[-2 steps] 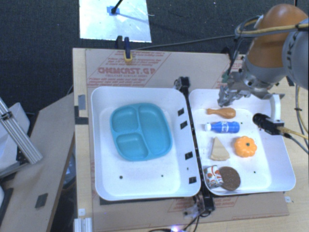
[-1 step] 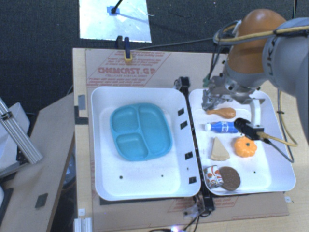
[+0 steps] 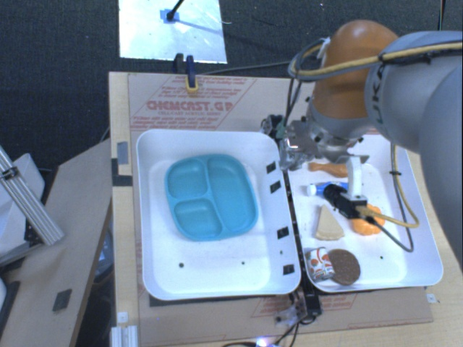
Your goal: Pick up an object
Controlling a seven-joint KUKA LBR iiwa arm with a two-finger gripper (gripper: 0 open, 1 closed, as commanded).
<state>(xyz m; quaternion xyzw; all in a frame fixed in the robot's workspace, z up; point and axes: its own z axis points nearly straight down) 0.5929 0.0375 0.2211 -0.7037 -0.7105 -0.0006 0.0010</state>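
The worktop carried a sheet of printed cardboard, and on it two white bins stood side by side, touching along their inner rims. The grey arm extended in from the right, its orange band over the far end of the right bin. The left bin held a blue divided tray, lying flat near its middle.

The gripper hung over the far end of the shared rim. We could not tell whether it was clenched or released, and we saw nothing held in it.

The things to pick lay in the right bin. A tan wedge lay near the middle, and a brown round biscuit sat at the near rim, touching a small printed can on its side. An orange lump lay just right of the wedge. A longer orange piece lay further back, close under the wrist. Between it and the wedge lay a small blue and white thing, too small for us to name.
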